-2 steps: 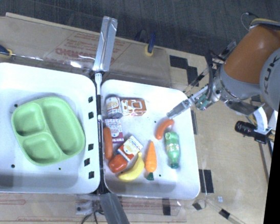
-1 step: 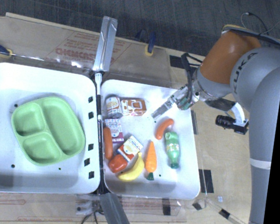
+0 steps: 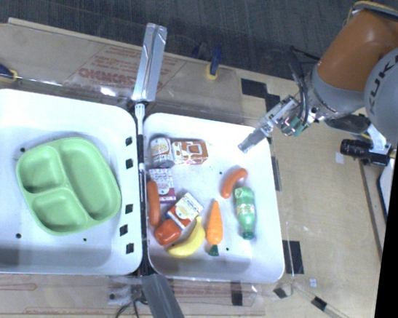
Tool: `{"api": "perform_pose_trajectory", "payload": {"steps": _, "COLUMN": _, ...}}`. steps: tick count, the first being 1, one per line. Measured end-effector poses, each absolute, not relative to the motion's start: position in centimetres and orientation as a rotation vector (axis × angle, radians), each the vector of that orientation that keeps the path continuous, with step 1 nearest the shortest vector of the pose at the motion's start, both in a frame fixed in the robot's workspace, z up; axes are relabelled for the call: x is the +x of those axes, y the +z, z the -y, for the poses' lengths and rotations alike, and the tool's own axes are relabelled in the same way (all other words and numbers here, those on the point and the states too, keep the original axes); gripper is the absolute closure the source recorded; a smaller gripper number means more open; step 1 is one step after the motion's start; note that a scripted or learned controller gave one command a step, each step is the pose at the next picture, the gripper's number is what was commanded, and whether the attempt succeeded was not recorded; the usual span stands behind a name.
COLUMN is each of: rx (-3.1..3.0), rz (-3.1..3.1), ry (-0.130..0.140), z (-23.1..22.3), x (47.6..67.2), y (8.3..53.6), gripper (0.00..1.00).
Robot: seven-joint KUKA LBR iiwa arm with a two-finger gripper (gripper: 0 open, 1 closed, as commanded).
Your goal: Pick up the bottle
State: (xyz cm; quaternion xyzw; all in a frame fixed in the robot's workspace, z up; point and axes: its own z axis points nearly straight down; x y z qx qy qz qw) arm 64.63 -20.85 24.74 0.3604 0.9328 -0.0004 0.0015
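A small green bottle (image 3: 244, 211) with a white label lies on its side in the right bin (image 3: 268, 254), near the bin's right wall, its cap end toward the front. My gripper (image 3: 248, 142) hangs above the bin's back right corner, well behind the bottle and apart from it. Nothing shows in the gripper. An orange-red sausage (image 3: 232, 181) lies between the gripper and the bottle, just touching the bottle's far end.
A carrot (image 3: 215, 223), a banana (image 3: 188, 245), a small carton (image 3: 186, 208), a red item (image 3: 167, 231), a can (image 3: 159, 149) and a brown juice box (image 3: 189, 152) crowd the right bin's left and middle. The left bin (image 3: 5, 127) holds a green divided plate (image 3: 69, 184).
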Motion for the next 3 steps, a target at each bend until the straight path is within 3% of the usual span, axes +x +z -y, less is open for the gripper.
{"api": "perform_pose_trajectory", "payload": {"steps": 1, "rx": 1.053, "rz": -2.961, "ry": -0.001, "z": 20.8, "x": 65.1, "y": 18.2, "gripper": 0.00}}
{"api": "perform_pose_trajectory", "payload": {"steps": 2, "rx": 0.885, "rz": -3.016, "ry": -0.001, "z": 20.8, "x": 61.9, "y": 16.9, "gripper": 0.00}}
{"api": "perform_pose_trajectory", "payload": {"steps": 3, "rx": 0.804, "rz": -3.034, "ry": -0.002, "z": 21.1, "x": 64.5, "y": 23.5, "gripper": 0.00}}
